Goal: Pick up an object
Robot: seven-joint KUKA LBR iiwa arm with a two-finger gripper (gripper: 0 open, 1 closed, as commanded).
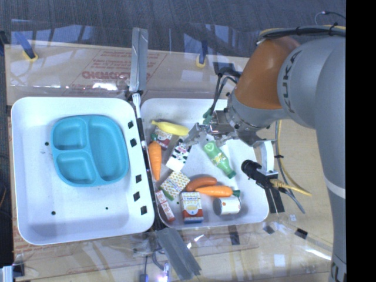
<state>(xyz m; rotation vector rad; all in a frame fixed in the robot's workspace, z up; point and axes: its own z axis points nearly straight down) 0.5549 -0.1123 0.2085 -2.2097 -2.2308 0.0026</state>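
I am reaching in from the right and hanging my claw (210,138) over the right bin (254,216), in its upper middle. My fingers (194,135) are standing apart, and nothing is sitting between them. Just under the claw a green bottle (218,158) is lying on the bin floor, slanting down to the right, with its upper end closest to me; whether I am touching it, I cannot tell.

To the claw's left a banana (170,128) is lying near the bin's top left corner. Below that, a carrot (154,160) is lying lengthwise along the left wall. Between this carrot and the bottle a small white box with dark dots (179,155) is sitting tilted.

Lower down a patterned box (175,185) is resting on a slant. Right of it a second carrot (214,190) is lying crosswise, touching a reddish-brown piece (200,183) just above it. Along the front wall a carton (192,207) and a can (228,205) are sitting side by side — the can is lying on its side.

The left bin (35,216) is holding a blue divided plate (89,149), well apart from me.
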